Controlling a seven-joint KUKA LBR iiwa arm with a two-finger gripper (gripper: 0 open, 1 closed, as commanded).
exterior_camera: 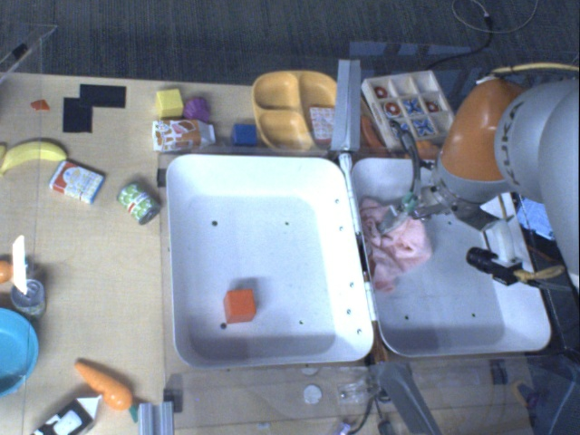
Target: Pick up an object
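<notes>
Two shallow white bins are seen side by side on the table. In the left bin a small orange cube is found toward the near left part of the floor, well apart from every wall but nearest the front one. In the right bin a crumpled pink cloth is bunched against the left wall, just beside the divider between the bins.

The grey arm with its orange band is brought in from the right, and the hand is lowered at the upper edge of the pink cloth — touching it or nearly so. Whether the hand is spread or closed cannot be told, and no cloth is seen lifted clear of the bin floor.

Outside the bins, along the far side of the table, a yellow divided dish, a blue block, a yellow block, a purple object and a small printed carton are set out. Further left a banana, a second small carton and a tipped can are laid — and at the near left corner a carrot and the rim of a blue bowl are visible. A tray with noughts-and-crosses pieces is placed behind the right bin.
</notes>
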